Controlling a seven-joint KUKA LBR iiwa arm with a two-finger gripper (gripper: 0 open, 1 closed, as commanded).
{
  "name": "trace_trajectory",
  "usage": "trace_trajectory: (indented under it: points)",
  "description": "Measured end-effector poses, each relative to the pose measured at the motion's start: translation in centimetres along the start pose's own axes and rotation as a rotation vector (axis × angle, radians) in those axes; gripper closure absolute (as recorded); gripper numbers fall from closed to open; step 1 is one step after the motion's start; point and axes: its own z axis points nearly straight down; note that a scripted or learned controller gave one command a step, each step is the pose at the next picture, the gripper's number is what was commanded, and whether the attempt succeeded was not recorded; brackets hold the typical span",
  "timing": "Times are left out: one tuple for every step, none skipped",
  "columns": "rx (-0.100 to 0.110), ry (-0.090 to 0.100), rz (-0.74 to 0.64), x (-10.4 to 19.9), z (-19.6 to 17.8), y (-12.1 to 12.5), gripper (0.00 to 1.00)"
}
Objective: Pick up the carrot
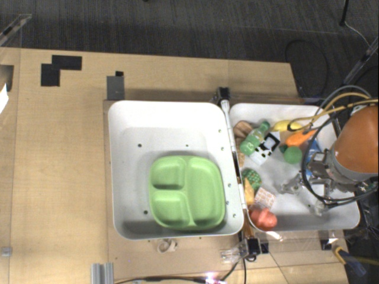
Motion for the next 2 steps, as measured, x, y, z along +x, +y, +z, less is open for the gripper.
trace_trajectory:
  points:
    - [-0.007, -0.001, -0.16, -0.8, -3.0, -4.6, 0.0]
    - [-0.005, -0.002, -0.503, 1.6, 0.1, -1.2, 0.0]
